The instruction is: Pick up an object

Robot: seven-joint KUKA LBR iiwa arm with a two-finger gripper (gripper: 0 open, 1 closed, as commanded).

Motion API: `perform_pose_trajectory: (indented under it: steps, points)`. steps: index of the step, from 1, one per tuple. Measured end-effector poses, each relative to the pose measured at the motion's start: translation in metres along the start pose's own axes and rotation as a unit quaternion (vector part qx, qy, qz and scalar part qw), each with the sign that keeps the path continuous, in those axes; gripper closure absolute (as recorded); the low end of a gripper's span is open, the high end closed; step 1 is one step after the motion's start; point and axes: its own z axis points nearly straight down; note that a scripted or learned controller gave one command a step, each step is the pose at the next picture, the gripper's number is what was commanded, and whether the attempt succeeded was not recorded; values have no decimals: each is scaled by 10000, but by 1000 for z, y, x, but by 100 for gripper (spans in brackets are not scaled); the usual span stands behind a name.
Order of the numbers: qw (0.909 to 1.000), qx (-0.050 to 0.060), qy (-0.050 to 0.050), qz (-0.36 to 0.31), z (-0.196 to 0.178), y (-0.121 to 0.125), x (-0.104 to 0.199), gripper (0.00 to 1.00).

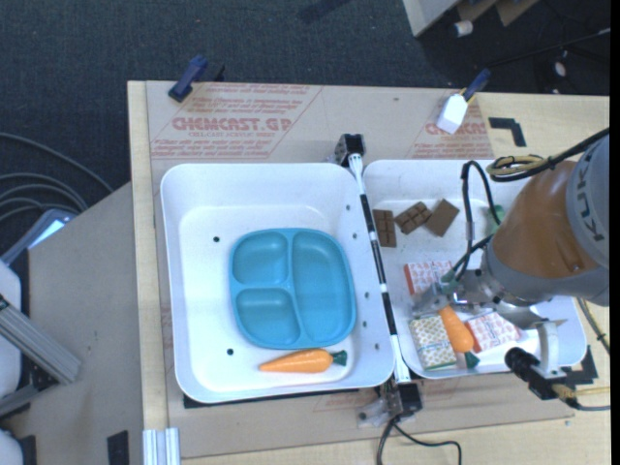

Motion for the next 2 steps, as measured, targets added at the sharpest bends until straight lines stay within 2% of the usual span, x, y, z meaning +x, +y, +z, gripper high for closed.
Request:
perform_pose_trajectory:
  steps: [1,2]
  points:
    - [10000,4,3,6,-9,0,1,100]
    - [10000,6,9,-12,-100,14,88,100]
